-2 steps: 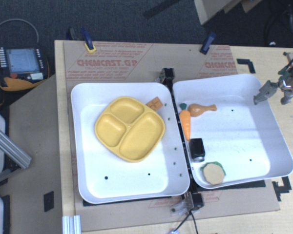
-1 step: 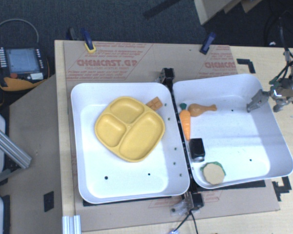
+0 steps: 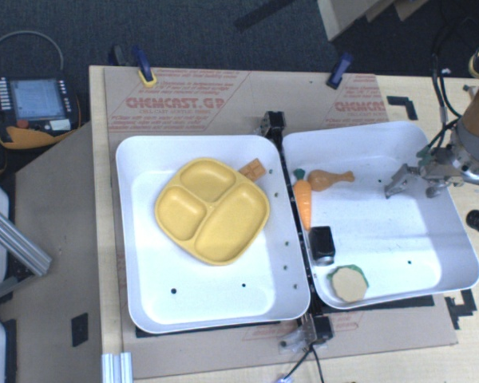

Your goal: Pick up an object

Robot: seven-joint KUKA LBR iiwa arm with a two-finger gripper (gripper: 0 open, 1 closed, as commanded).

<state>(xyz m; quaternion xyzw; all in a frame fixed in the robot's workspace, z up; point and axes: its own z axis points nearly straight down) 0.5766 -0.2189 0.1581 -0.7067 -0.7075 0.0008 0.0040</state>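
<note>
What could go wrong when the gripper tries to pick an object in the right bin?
The orange toy carrot, tan chicken drumstick and small black box lie crowded by the right white bin's left wall, so fingers may hit that wall or nudge a neighbour. The two-finger gripper sits well apart from them.

Grey metal tool [image 3: 419, 179], black cables

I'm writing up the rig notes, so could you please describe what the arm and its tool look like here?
The arm is pale grey and rounded at the picture's right edge. Thin black cables loop alongside it. Its tool is a small grey metal assembly with slim fingers.
</note>
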